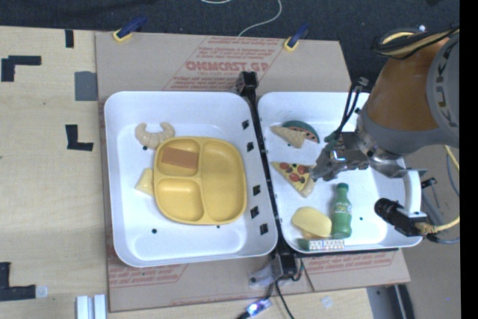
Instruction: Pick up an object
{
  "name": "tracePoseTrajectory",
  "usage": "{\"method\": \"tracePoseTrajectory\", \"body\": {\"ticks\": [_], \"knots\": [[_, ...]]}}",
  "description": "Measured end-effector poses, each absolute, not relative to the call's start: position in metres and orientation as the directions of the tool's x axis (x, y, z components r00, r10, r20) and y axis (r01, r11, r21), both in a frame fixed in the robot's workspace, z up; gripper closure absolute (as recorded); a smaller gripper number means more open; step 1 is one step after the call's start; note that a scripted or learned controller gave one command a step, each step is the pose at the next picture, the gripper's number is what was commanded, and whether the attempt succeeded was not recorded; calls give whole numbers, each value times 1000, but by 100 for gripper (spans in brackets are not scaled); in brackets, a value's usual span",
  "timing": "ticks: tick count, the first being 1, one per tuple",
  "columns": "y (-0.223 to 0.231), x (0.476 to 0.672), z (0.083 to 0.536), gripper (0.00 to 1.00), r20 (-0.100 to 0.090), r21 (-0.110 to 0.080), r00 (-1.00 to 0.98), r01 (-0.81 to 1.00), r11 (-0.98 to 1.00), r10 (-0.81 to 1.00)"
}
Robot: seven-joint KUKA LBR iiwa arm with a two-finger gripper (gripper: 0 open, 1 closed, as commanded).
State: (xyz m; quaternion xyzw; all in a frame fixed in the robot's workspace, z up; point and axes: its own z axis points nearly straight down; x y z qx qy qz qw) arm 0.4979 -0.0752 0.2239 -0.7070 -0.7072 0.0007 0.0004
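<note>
The hand (328, 164) hangs low over the right bin (373, 104), just right of the pizza slice (293, 174) and just above the green bottle (340, 211). Whether its grip is open or closed cannot be told, and nothing is seen held. Left of the bottle lies a yellow lump (311, 221); above the pizza slice sits a second wedge (293, 134) against a dark green piece (305, 126). The left bin (119, 183) carries a yellow divided plate (200, 180).

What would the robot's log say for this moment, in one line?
gripper over right bin | beside pizza slice | above green bottle | nothing visibly held
</note>
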Motion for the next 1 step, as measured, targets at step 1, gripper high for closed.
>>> {"method": "tracePoseTrajectory", "body": {"ticks": [1], "knots": [[-64, 495, 234, 100, 1, -1, -2, 1000, 2, 1000]]}}
